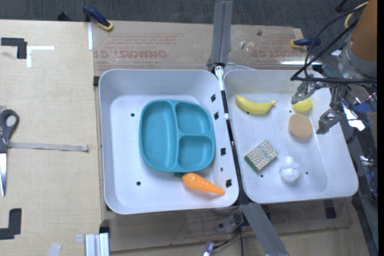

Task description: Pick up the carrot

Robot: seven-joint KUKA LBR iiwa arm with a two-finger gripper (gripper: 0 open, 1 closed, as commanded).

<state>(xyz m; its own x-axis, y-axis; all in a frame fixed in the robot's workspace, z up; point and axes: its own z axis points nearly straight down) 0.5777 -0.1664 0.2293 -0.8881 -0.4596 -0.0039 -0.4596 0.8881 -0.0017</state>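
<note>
The fingers [302, 95] of the gripper [318, 108] stand apart with nothing between them, poised over the far right side of the right bin [336, 186]. A round tan object [300, 126] lies directly between and below them, a small yellow piece [303, 105] sits against the nearer finger, and a banana [255, 105] rests just to their left. Toward the front of that bin lie a patterned sponge [261, 156] and a small white object [290, 172]. The carrot [203, 184] lies well apart from the fingers, in the left bin [114, 147], touching the front edge of a teal divided plate [177, 136]. The approach appears not yet begun; the next move calls for crossing the divider, then lowering astride the carrot's length.
</note>
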